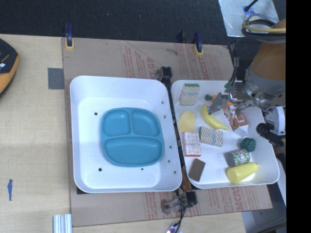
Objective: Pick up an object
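Over the right white bin (272, 176), my gripper (224, 102) is hovering above the banana (212, 120), fingers spread, grasping nothing.

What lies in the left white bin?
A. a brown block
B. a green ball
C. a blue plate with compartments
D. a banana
C: the blue divided plate lies flat in the middle of the left bin; the banana is in the right bin.
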